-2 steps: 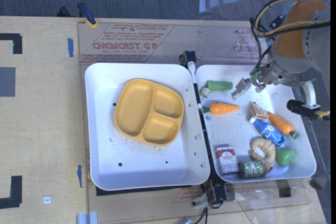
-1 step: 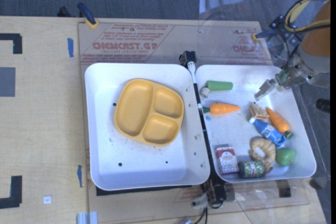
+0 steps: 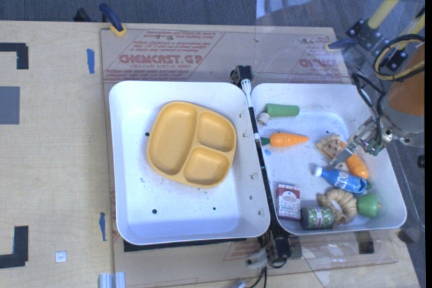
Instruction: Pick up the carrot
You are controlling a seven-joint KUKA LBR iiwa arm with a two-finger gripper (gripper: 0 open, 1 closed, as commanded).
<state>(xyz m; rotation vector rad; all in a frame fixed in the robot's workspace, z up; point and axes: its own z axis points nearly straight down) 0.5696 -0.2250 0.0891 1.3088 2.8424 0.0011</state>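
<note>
The carrot (image 3: 287,140) lies in the right bin (image 3: 307,119), left of the gripper (image 3: 365,143), whose finger state I cannot tell. Best approach: move left, straddle its middle, descend squarely.

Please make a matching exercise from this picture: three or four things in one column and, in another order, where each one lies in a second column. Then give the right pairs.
Things:
1. carrot
2. yellow plate
3. blue bottle
4. red box

Places:
A. left bin
B. right bin, near its front edge
C. right bin, by the divider, below the green piece
D. right bin, just below the gripper

Pairs: 1-C, 2-A, 3-D, 4-B
</note>
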